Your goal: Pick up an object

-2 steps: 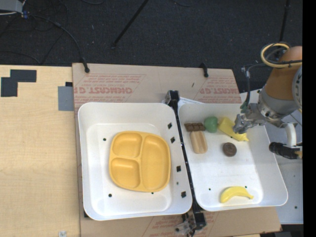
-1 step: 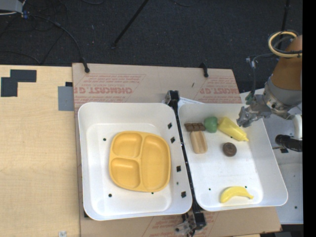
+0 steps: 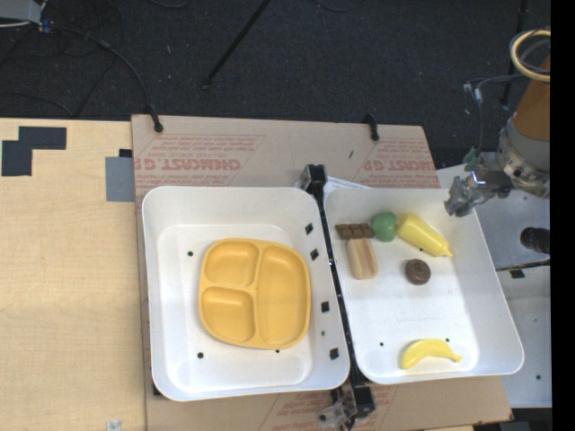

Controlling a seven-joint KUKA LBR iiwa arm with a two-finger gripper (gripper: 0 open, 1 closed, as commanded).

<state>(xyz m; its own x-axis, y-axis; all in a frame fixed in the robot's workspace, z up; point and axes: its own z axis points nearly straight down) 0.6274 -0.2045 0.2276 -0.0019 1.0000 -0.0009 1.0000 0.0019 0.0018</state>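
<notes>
The gripper [image 3: 463, 196] hangs just outside the upper right corner of the right bin [image 3: 485, 330], at about two o'clock from that bin's middle, with the grey arm [image 3: 530, 142] and its orange band rising behind it toward the right edge. Nothing is between its fingers, and whether they are spread or closed I cannot tell: they are too small and blurred.

The nearest things to it lie at about eight o'clock from it, inside the right bin: a yellow corn cob [image 3: 424, 235], tilted, and just beside that, at its nine o'clock, a green ball [image 3: 384, 225]. A dark brown bar [image 3: 353, 231] touches the ball's left side, and a tan wooden block [image 3: 361, 259] sits just below the bar. A small brown round piece [image 3: 417, 271] lies at six o'clock from the corn cob, apart from it. A banana [image 3: 429, 354] rests near the bin's lower edge, well apart from the gripper, at about six o'clock from it.

The left bin [image 3: 166, 268] holds a yellow divided plate [image 3: 255, 292] near its middle
</notes>
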